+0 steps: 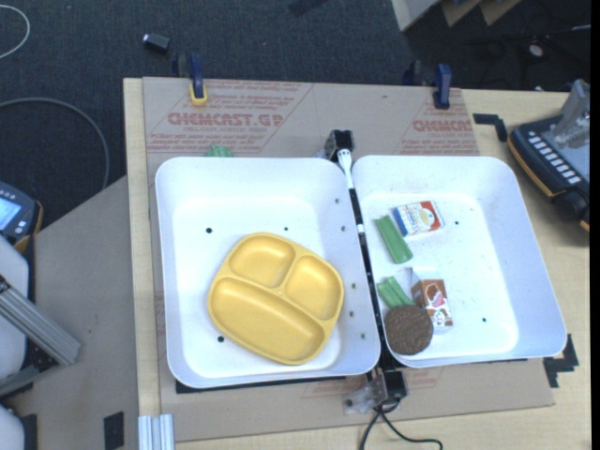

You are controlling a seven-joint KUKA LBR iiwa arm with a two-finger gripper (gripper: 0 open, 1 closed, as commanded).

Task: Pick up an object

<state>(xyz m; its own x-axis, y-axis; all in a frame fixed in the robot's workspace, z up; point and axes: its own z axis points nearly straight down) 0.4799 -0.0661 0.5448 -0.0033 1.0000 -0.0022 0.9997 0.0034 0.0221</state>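
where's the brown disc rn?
In the right bin, at its front-left corner: the brown disc sits just below a green piece and touches the small brown carton to its upper right.

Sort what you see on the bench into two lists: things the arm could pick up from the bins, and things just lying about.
Pickable, in the bins:
yellow divided tray
small carton
upper green block
lower green block
brown packet
brown round disc

Lying about:
blue clamps
handheld controller
cable
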